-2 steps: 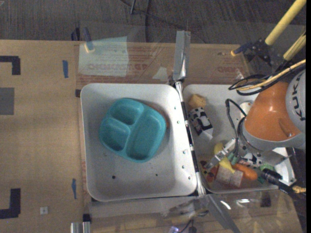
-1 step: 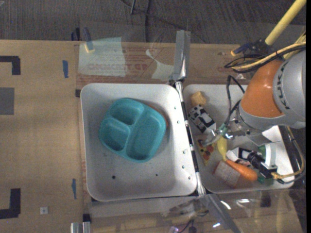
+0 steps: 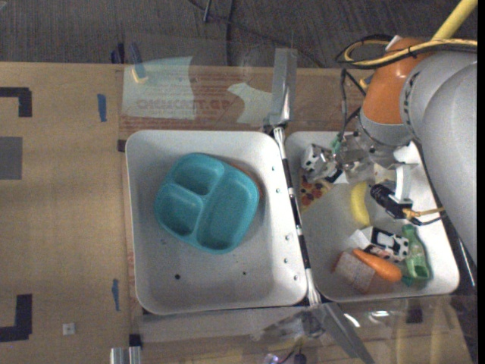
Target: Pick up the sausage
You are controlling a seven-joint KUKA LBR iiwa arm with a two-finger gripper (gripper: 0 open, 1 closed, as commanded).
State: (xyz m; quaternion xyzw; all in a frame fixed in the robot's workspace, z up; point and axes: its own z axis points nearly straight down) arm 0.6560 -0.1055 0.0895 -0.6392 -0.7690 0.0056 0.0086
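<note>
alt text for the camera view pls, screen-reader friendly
A grey arm with an orange band reaches from the right, its gripper low over the right bin, which holds a banana, a carrot and other small items. The left bin holds a teal divided plate.

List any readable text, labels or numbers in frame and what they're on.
None can be read.
Clear plastic sheet above the left bin: faint line of lettering, too blurred to read.
Small black-and-white pack in the right bin: print too small to read.
</note>
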